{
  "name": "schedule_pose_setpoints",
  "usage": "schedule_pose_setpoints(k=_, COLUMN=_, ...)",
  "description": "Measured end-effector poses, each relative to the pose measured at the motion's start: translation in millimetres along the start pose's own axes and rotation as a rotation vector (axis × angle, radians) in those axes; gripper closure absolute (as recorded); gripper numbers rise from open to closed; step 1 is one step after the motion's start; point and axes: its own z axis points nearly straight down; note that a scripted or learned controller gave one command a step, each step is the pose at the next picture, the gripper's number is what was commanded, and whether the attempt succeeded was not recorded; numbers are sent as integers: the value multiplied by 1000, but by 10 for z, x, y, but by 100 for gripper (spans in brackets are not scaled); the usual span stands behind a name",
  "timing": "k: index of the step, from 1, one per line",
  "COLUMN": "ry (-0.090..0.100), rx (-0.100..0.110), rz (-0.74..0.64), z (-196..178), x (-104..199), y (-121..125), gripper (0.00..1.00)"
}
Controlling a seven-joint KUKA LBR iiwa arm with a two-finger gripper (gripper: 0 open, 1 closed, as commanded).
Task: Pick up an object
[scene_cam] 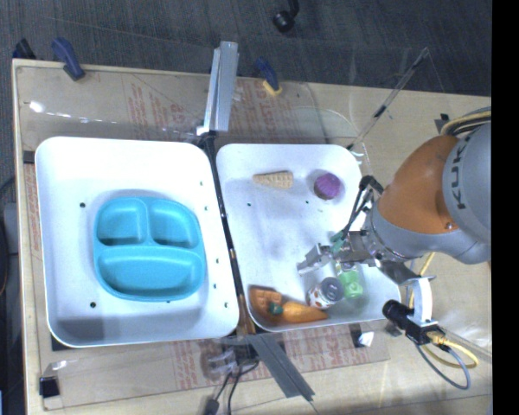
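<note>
The likeliest thing to be picked is the small green piece (352, 284) low in the right bin (268, 232), since the claw (342, 262) hangs right over it, near the bin's right wall. A little can with a round metal end (327, 292) lies touching or just beside the green piece, and an orange carrot-like toy (285, 308) rests against the bin's near wall just left of that. How wide the claw stands, or whether it has hold of anything, cannot be told from here — the wrist hides it.

The risk, as I judge it, is crowding. Closing here could catch the can along with the green piece, or nudge one away so neither is held. The near-right corner of the bin is close too, so a low approach might scrape a wall, and the thin cable trailing by the wrist could snag.

There is far more room higher in that bin: a tan cone-shaped piece (272, 179) and a purple ball (328, 184) lie well apart near the far wall, with bare white floor between them and the cluster. The left bin (60, 232) holds a blue divided tray (149, 249) — well clear of the arm. Both bins sit on the counter (112, 93).
</note>
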Motion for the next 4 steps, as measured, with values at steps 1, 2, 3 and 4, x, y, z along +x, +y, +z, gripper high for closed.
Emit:
schedule_pose_setpoints(k=1, ry=-1, rx=-2, rz=-1, z=504, x=-2, y=377, gripper=0)
schedule_pose_setpoints(k=2, ry=-2, rx=-3, rz=-5, z=404, x=-2, y=385, gripper=100)
schedule_pose_setpoints(k=3, ry=-3, rx=-3, rz=-6, z=404, x=-1, y=385, gripper=0)
schedule_pose_setpoints(k=4, ry=0, rx=-2, rz=-1, z=498, x=6, y=1202, gripper=0)
